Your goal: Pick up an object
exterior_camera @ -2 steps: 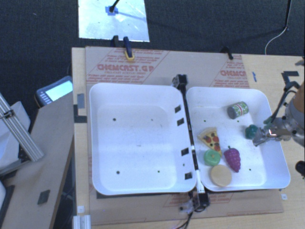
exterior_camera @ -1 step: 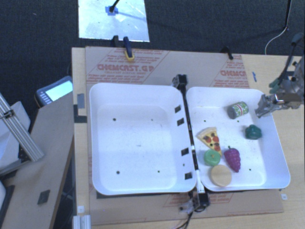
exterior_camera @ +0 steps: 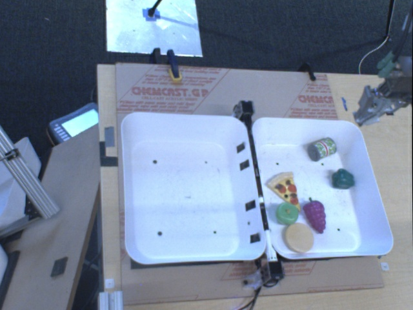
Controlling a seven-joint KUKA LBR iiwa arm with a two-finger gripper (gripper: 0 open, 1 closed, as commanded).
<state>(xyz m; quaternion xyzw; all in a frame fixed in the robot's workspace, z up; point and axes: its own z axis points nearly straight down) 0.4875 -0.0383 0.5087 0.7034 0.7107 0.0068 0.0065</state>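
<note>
Camera view: your end effector (exterior_camera: 369,112) hangs outside the right bin (exterior_camera: 371,166), jaw state unclear. Inside: can (exterior_camera: 321,148), pizza slice (exterior_camera: 283,186), grapes (exterior_camera: 315,214).

Two bins sit side by side on the bench (exterior_camera: 213,86): in the right bin (exterior_camera: 371,192), a can (exterior_camera: 321,148) lies at 12 o'clock, a pizza slice (exterior_camera: 284,186) at 9, grapes (exterior_camera: 315,214) toward 6, and the gripper (exterior_camera: 369,112) hangs past its 1 o'clock corner.

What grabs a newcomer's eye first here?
The cluster of small toys in the right bin: a pizza slice, purple grapes, a green can. Next, the gripper hanging past that bin's far right corner, above the bench.
</note>
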